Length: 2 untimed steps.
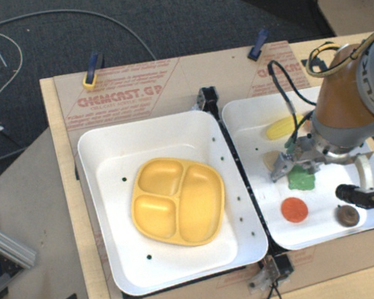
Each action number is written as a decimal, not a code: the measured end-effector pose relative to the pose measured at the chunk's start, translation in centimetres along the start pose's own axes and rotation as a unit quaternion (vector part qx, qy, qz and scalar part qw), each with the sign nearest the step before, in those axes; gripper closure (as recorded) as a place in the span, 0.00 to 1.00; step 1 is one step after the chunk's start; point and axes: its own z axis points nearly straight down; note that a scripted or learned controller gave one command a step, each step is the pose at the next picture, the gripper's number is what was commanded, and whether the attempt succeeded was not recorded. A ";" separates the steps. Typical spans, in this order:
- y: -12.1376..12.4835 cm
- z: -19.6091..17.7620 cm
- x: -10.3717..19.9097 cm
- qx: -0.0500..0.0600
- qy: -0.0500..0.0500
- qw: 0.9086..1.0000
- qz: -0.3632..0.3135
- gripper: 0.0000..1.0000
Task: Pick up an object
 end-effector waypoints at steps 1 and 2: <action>0.1 -1.4 0.0 -0.003 -0.001 1.000 0.000 1.00; -0.6 -7.4 -0.3 -0.005 -0.002 1.000 0.000 1.00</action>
